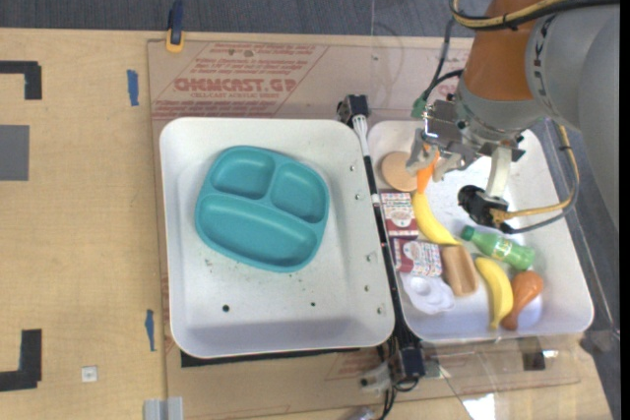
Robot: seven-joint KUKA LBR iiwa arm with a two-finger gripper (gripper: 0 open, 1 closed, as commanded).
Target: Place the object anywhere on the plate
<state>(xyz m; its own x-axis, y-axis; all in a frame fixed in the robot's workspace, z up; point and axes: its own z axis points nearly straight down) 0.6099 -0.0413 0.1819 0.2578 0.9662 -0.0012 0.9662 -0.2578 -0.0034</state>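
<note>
Arm: I see the grey arm (551,44) with its orange band reaching in from the right, wrist over the far end of the right bin (566,305).
Gripper: the gripper (430,162) hangs at the far left part of the right bin, above the toys; whether it is spread or pressed together I cannot tell, and I see nothing clearly gripped.
Plate: a teal plate (261,207) with three compartments lies in the left bin (197,310), towards its far side, nothing on it.
Objects: all lie in the right bin. A tan disc (397,172) sits just left of the gripper, with an orange piece (424,178) beside it.
Bananas: one banana (428,219) curves below the gripper; a second banana (495,288) lies nearer the front.
Other items: a green bottle (500,247) lies between the bananas, a bread roll (459,269) next to it, and red-and-white packets (399,211) along the bin's left wall.
Bench: brown cardboard (236,79) lies under both bins.
</note>
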